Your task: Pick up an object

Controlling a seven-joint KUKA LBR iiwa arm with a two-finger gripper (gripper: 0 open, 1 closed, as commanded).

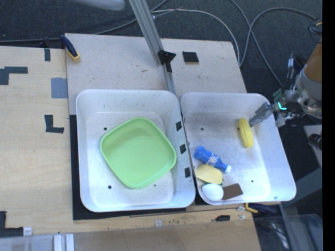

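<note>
Yellow toy banana point(245, 133) near right bin's point(272, 192) right edge: light, rigid, slick; pinch across its middle. Gripper point(266, 112) just beside it, grip state unclear.

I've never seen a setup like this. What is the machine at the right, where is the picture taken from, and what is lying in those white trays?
One camera looks down at a slant on a bench with two shallow white bins. The machine at the right is a robot arm; its gripper reaches over the right bin, near a yellow corn-like toy. Nothing is seen between its fingers. That bin also holds a blue bottle, a pale yellow piece, a white egg-like object and a brown block. The left bin holds a green plate.
</note>
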